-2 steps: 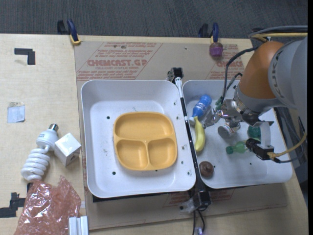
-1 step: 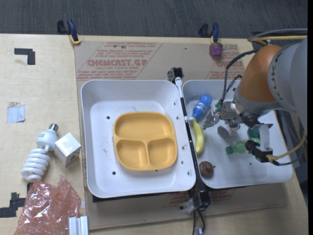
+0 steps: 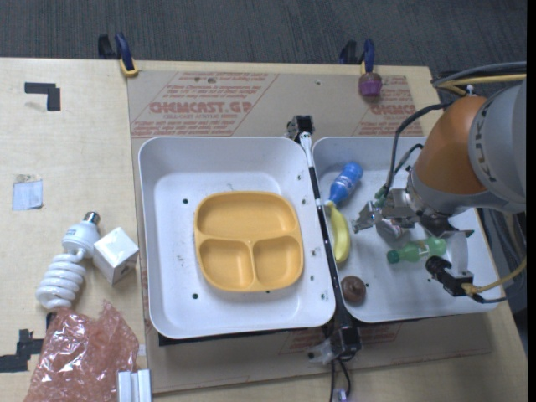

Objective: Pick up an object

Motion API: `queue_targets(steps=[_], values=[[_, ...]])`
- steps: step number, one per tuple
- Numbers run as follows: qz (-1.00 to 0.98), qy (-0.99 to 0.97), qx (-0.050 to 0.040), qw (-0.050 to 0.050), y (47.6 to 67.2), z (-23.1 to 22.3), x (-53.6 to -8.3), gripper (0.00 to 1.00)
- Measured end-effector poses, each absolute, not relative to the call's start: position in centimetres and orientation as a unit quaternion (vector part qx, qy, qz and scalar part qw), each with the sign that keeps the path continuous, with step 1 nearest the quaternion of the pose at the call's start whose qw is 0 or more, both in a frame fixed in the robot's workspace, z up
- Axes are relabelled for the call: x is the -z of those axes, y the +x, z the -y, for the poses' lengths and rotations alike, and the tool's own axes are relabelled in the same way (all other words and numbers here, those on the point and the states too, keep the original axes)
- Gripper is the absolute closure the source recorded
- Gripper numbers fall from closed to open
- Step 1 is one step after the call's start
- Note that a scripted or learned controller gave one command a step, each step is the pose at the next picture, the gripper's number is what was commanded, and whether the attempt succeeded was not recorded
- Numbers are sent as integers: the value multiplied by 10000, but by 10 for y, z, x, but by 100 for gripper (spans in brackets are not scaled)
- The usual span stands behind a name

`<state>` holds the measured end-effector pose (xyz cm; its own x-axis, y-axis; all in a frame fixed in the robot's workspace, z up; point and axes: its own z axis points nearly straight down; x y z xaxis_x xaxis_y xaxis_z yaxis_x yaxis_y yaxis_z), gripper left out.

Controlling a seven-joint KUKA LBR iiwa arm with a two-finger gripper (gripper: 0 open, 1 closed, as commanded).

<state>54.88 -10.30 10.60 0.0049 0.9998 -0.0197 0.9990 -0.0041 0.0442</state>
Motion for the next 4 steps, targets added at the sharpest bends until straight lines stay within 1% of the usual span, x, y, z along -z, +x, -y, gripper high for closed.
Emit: queue_targets(steps=[1,2,3,4], values=[[-7043,7093,-103,276,552,105,-119,100],[-7045,7091,-102,270,552,105,-119,0],[-7064,7078,-8,24,509,93,-93,0],[-7060,7082,-13,26,510,93,-103,100]])
